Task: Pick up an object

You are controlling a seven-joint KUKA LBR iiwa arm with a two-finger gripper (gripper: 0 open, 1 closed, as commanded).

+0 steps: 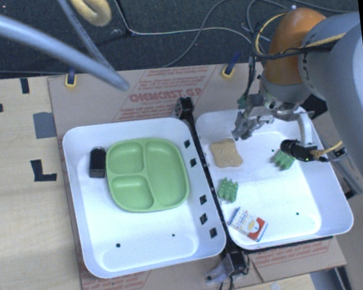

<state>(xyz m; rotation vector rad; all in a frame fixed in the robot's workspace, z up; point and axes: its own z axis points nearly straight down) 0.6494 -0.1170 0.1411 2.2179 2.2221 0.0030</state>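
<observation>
My gripper (pixel 245 126) hangs over the far part of the right bin (pixel 337 210), pointing down and to the left. A tan, bread-like piece (pixel 226 153) lies just below and left of it, apart from it. A small green leafy object (pixel 228 189) lies by the bin's left wall. Another green object (pixel 283 159) rests to the right of the gripper. A red and white packet (pixel 248 225) sits near the front wall. I see nothing held in the gripper.
The left bin (pixel 84 205) holds a green divided plate (pixel 148 175) and a small black block (pixel 97 162) beside it. A black divider (pixel 201 171) runs between the bins. Cables trail behind the bins, and the arm's orange band (pixel 289 36) looms at the back right.
</observation>
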